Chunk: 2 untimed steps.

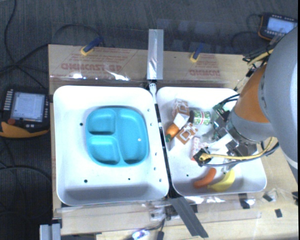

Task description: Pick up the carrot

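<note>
The carrot (pixel 172 130), a short orange piece with a green end, lies at the left wall of the right bin (pixel 255 181), next to the divider. My gripper (pixel 216 142) hangs over the middle of the right bin, to the right of the carrot and apart from it. Between them lie a brown-and-white box (pixel 188 133) and a pink-and-white packet (pixel 196 145).
A green can (pixel 201 117) and another brown box (pixel 181 107) sit at the back of the right bin. A red-orange sausage-shaped item (pixel 205 178) and a yellow banana (pixel 224 181) lie at its front. The left bin (pixel 70 184) holds a blue divided plate (pixel 97 141).
</note>
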{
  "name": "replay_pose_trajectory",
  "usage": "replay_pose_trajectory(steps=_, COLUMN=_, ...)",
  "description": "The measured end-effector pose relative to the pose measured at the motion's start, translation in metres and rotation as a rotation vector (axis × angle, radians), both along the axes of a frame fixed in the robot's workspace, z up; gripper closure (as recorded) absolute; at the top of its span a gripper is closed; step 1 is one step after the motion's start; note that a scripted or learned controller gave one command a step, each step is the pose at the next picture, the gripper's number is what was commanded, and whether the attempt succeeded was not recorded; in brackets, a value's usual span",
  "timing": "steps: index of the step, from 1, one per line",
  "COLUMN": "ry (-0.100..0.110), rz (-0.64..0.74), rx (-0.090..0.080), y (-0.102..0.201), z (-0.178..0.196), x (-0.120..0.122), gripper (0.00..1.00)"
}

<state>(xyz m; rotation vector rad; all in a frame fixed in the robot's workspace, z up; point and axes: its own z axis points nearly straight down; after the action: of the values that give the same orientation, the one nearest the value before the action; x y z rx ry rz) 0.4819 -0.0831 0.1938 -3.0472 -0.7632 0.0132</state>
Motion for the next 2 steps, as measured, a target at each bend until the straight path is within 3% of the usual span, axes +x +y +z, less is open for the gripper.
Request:
replay_pose_trajectory(steps=1, ry=0.000, rz=0.064, rx=0.001, y=0.068, z=-0.012, x=0.000, gripper=0.00)
replay_pose_trajectory(steps=2, ry=-0.001, rz=-0.053, rx=-0.001, y=0.073, z=0.012, x=0.008, gripper=0.00)
